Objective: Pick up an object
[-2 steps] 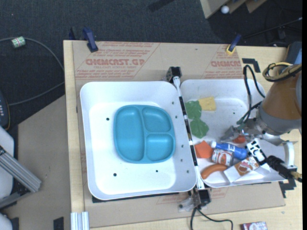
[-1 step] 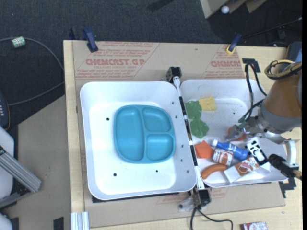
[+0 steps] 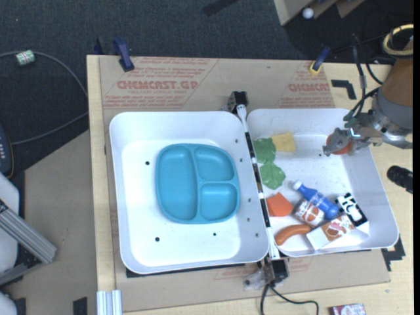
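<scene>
A grey KUKA arm [image 3: 394, 120] with its orange band reaches in from the right over the right bin [image 3: 384, 202], its gripper [image 3: 340, 143] hanging near the bin's upper right corner. A small orange-red object [image 3: 340, 148] sits right at the fingertips; the view does not make clear whether the fingers are pressed onto it or merely above it, and their spread cannot be told.

The rest of the right bin's contents crowd its left wall and lower end. A yellow block [image 3: 284, 142] lies near the top, touching a green leaf-shaped piece [image 3: 264, 150], with a second green piece [image 3: 272, 174] just below along the divider. An orange wedge [image 3: 278, 205] rests further down the same wall. A blue-capped bottle [image 3: 311, 203] lies tilted in the middle, a sausage [image 3: 293, 233] below it near the bottom rim, and a red-and-white carton [image 3: 337, 230] beside a small black-and-white item [image 3: 352, 210] toward the lower right. Open white floor stretches between the gripper and this cluster, and along the right wall.

The left bin [image 3: 131, 149] holds a blue divided plate [image 3: 197, 182] at its centre, with bare floor all round it to the rims. Both bins sit on a cardboard sheet [image 3: 164, 77] held by a blue clamp [image 3: 122, 54] at upper left.
</scene>
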